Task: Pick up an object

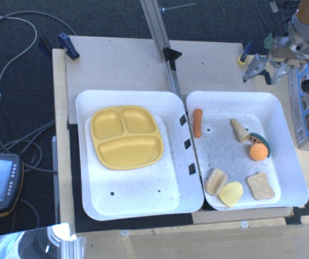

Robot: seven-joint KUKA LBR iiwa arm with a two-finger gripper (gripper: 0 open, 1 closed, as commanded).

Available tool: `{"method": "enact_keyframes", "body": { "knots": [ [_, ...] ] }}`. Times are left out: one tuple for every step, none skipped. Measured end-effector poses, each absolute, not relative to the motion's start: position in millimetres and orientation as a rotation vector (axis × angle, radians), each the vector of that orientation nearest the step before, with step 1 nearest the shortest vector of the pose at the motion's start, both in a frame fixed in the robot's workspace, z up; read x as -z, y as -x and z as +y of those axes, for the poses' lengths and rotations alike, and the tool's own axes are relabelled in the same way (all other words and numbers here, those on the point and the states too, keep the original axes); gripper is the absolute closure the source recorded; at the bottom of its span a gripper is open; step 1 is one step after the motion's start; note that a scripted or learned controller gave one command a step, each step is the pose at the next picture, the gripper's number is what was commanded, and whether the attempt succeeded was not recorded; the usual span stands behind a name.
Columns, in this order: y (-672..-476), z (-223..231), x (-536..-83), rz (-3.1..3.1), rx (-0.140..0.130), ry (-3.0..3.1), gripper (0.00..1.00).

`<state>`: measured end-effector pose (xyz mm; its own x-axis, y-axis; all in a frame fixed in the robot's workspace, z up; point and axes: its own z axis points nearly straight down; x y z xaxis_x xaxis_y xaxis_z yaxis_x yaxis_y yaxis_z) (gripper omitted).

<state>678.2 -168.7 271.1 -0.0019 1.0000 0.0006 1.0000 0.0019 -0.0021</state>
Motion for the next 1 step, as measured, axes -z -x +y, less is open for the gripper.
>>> {"method": "enact_keyframes", "body": {
  "knots": [
    [-678.2,-168.9,-271.2,-2.222,-0.003,2.219,0.0]
  ]
}}
